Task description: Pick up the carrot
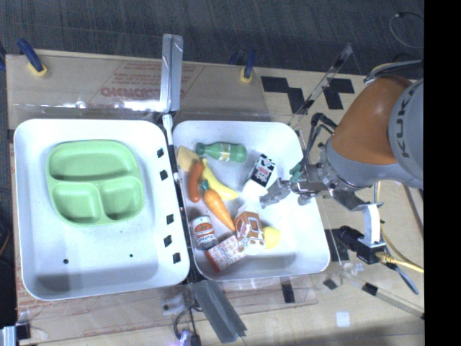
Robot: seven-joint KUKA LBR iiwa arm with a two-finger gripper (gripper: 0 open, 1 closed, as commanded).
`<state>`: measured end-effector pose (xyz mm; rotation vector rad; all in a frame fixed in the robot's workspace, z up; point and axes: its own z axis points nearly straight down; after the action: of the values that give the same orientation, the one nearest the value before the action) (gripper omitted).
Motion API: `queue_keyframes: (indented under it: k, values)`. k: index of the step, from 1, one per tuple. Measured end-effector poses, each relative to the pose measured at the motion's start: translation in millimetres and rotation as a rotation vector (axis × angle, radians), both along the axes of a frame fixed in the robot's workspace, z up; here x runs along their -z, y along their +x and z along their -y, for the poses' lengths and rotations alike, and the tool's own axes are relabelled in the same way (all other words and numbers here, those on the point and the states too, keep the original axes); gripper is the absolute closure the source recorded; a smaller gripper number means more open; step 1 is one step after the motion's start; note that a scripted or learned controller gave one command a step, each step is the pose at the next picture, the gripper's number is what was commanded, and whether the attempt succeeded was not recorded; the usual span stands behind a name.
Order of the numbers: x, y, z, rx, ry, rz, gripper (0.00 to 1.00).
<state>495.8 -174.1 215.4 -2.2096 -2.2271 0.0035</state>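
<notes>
Near the middle of the right bin (pixel 310 215) we see the carrot (pixel 217 207), lying at a slant with its tip toward the bin's front wall, just beside a yellow banana (pixel 216 182) and close to a small can (pixel 204 231) and a red-and-white carton (pixel 250 229). Toward the bin's right wall we find the gripper (pixel 277 192) above the white floor, well apart from the carrot and just beside a black-and-white packet (pixel 263 170); its fingers look slightly parted with nothing between them. Toward the bin's back wall we note a green bottle (pixel 222 151) lying on its side.
</notes>
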Motion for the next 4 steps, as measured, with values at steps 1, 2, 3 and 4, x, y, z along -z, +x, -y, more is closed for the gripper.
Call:
queue_keyframes:
  k: [1, 2, 3, 4]
  values:
    - [47, 15, -68, 0.258, -0.001, -0.004, 0.0]
    - [47, 15, -67, 0.259, -0.001, -0.003, 0.0]
    - [125, 57, -82, 0.17, -0.001, -0.002, 0.0]
    - [116, 56, -81, 0.168, -0.001, -0.004, 1.0]
